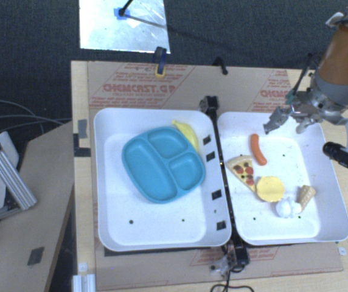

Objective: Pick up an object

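The right bin holds an orange-red sausage, a pizza slice, a round yellow piece, a small white item and a tan cone. My gripper hovers over the bin's far edge, up and to the right of the sausage. It is open, its fingers spread apart with nothing between them. The grey arm with its orange band comes in from the upper right.
The left bin carries a blue divided plate with a yellow banana at its far right edge. Black clips run along the seam between the bins. A black part of the arm overhangs the right bin's right rim.
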{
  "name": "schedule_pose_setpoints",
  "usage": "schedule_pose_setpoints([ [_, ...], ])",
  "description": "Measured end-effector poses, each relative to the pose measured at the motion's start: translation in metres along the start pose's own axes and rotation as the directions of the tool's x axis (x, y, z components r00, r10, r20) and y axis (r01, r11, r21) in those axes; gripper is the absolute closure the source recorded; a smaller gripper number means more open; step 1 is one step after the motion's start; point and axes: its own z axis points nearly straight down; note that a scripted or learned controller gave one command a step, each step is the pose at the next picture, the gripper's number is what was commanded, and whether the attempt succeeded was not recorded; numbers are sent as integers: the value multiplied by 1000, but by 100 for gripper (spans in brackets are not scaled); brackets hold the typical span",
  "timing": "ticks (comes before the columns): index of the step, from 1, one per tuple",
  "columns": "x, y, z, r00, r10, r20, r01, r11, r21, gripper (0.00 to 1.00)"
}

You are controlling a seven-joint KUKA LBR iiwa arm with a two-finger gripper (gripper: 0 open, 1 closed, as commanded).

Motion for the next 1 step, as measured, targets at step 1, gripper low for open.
schedule_pose_setpoints([
  [1, 0, -2, 122, 1000, 2, -2, -2, 1000, 10, 0],
])
